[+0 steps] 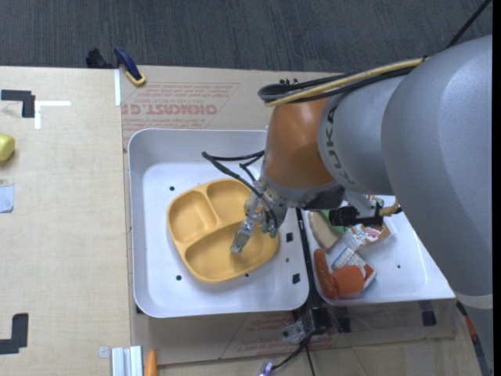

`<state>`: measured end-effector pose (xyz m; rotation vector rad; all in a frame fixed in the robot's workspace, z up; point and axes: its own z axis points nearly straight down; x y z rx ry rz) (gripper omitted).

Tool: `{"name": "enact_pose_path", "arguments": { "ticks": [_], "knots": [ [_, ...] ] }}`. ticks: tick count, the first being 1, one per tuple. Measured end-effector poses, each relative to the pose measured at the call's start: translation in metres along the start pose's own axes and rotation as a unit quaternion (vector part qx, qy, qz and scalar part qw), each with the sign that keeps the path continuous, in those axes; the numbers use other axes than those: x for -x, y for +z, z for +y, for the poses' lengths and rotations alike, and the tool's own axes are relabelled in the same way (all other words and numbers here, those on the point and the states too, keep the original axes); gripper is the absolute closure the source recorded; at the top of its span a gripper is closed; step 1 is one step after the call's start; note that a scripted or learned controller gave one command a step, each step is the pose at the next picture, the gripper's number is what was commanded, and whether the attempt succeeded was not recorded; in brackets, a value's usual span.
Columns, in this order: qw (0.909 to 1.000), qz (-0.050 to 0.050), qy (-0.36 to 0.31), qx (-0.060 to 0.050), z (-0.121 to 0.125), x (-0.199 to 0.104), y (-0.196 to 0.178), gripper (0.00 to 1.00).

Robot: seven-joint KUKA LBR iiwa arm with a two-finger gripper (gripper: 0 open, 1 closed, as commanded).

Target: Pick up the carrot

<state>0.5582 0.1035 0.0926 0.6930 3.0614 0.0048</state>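
Camera view. Pale wooden counter (pixel 63 233), wide and mostly bare toward 9 o'clock, with a small yellow thing (pixel 5 147) at its far 9 o'clock edge and a blue clamp (pixel 130 66) toward 11 o'clock. Dark carpeted floor (pixel 235 14) along 12 o'clock. Brown cardboard sheet (pixel 180 108) with red lettering under both bins.

Left bin (pixel 149 288): shallow, white, smooth, with rounded corners. Holds a yellow plate (pixel 196 233) of glossy plastic, moulded into three compartments, lying flat and filling most of the floor. Narrow strips of bare white floor at 6 and 9 o'clock of the plate.

Grey arm (pixel 423 139) with an orange band, coming in from 3 o'clock and covering the 12 to 3 o'clock part of the right bin (pixel 423 280). Black cables (pixel 235 163) looping off the wrist. Hand (pixel 244 240) low over the plate's large compartment, at the plate's 3 o'clock side, slanting toward 7 o'clock. Open or closed: cannot tell.

Right bin: white, crowded on its 9 o'clock side. Carrot (pixel 320 272), orange and elongated, lying along the bin's 9 o'clock wall, just across the two rims from the hand, at 4 o'clock of it. Touching it, a red packet (pixel 354 280) and a tilted white bottle (pixel 349 249). Little free room around the carrot; more bare floor toward 4 o'clock.
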Motion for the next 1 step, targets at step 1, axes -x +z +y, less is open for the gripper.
{"name": "enact_pose_path", "arguments": {
  "ticks": [1],
  "knots": [
    [1.0, -0.004, -0.001, 0.001, 0.0004, 0.003, -0.0113, 1.0]
  ]
}}
